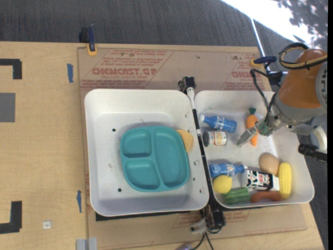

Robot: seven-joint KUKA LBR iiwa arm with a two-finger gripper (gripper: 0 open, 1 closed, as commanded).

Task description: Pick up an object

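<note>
The right bin (304, 163) holds several small items: an orange carrot (252, 121), a blue bottle (218, 122), a small jar (216, 138), a second blue bottle (227, 169), a yellow lemon (222, 184), a cow-print carton (259, 180), a brown egg-shaped piece (269, 163), a yellow corn cob (284, 178), a green vegetable (237, 195) and a red one (265, 196). My gripper (250, 136) hangs low in this bin, just below the carrot and right of the jar. Nothing visibly sits in its grasp.
The left bin (99, 139) carries a teal divided plate (154, 158) with a yellow piece (186, 138) at its right edge. A black clamp (186, 83) sits where the bins meet at the back. The arm's orange band (304, 85) looms over the right bin's far corner.
</note>
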